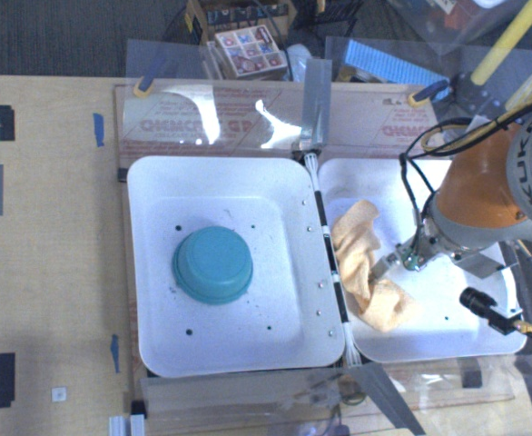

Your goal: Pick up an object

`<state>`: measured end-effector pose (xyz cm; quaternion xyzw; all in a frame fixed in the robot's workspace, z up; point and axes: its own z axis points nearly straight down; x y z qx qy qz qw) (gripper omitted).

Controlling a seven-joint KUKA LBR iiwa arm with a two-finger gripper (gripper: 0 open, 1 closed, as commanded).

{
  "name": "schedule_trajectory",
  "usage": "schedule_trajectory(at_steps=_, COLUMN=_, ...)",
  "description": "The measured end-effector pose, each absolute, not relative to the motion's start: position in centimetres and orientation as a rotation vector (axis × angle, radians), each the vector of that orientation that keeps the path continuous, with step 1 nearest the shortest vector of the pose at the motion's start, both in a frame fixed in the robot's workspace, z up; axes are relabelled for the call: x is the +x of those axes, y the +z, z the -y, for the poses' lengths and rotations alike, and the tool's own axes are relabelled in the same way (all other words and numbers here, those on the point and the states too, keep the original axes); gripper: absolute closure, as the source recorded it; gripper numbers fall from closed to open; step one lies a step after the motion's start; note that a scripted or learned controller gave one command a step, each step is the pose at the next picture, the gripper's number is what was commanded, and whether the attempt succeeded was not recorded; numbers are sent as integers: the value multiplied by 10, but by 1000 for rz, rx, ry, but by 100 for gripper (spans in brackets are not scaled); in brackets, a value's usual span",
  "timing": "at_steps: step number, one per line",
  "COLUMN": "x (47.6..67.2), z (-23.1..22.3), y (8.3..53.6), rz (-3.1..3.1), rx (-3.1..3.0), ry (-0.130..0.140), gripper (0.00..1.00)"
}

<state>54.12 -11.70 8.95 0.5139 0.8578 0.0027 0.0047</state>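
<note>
**Operator:** While the arm (484, 184) is reaching into the right bin (448, 330) from the right, where is the gripper (409, 260) sitting, and what is its state?

**Technician:** It is hovering low over the right bin, just beside the right edge of the crumpled tan cloth (364, 266). The tool tip is appearing small and dark against the white floor, so I cannot tell whether it is spread wide, narrow, or holding anything. Nothing is visibly lying between its tips.

**Operator:** Where are the candidate objects lying?

**Technician:** The cloth is lying along the left side of the right bin, close to the divider. A teal bowl (213, 263) is sitting upside down near the middle of the left bin (157, 189), well apart from the tool.

**Operator:** What is risking failure from here?

**Technician:** In my judgement, the tool is standing beside the cloth rather than over it, so a closure here is likely catching only a thin fold or nothing. Soft fabric is also prone to slipping out during the lift. Dangling cabling near the wrist may be snagging as the arm is moving.
</note>
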Motion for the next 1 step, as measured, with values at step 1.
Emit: schedule_trajectory(at_steps=1, x=543, z=117, y=99, rz=-2685, rx=1610, ry=14, gripper=100)
